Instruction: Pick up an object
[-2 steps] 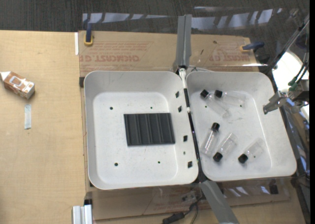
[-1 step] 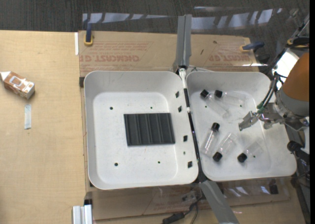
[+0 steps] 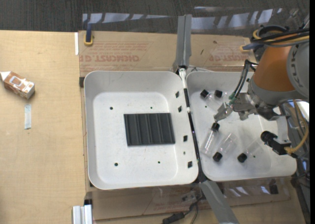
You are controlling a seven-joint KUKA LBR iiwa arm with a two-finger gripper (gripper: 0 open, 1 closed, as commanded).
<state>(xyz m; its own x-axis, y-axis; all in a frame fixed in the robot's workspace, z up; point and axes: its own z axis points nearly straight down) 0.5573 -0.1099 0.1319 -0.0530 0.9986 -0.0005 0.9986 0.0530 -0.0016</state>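
Several small clear vials with black caps lie in the right bin (image 3: 275, 169). Two sit near its far left (image 3: 205, 93) (image 3: 218, 94). Another vial (image 3: 210, 138) lies at the middle left, and more lie toward the front (image 3: 224, 146) (image 3: 248, 151). A dark ribbed rectangular block (image 3: 148, 129) lies flat in the middle of the left bin (image 3: 98, 169). My gripper (image 3: 222, 112) hangs over the right bin, between the far pair of vials and the middle one, pointing left and down. Nothing visible is held in it.
The arm with its orange band (image 3: 275, 70) covers the right bin's far right part. A grey divider bar (image 3: 184, 41) runs between the bins. A small carton (image 3: 18, 85) and a thin strip (image 3: 27, 117) lie on the bench at the far left.
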